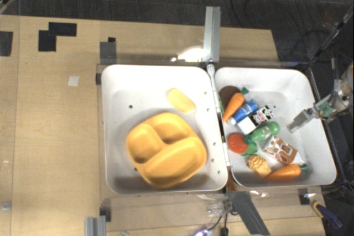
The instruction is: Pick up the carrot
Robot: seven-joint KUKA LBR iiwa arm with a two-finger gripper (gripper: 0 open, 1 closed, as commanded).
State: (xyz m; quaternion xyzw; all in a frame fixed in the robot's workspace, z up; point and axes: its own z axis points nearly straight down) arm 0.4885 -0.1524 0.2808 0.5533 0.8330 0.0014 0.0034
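Two carrots lie in the right bin (310,88). One carrot (233,106), orange with a green top, leans against the bin's left wall beside a brown item (227,95). The other carrot (284,172) lies flat near the front edge. My gripper (297,121) hangs over the right side of this bin, low and slanting toward the centre, apart from both carrots. Nothing shows in it.
Between the carrots sit a blue carton (244,111), a cow-print piece (264,115), a green vegetable (265,132), a red fruit (238,143), a printed packet (280,151) and a knobbly yellow piece (258,163). The left bin (119,91) holds a yellow divided plate (166,149) and a pale yellow piece (181,100).
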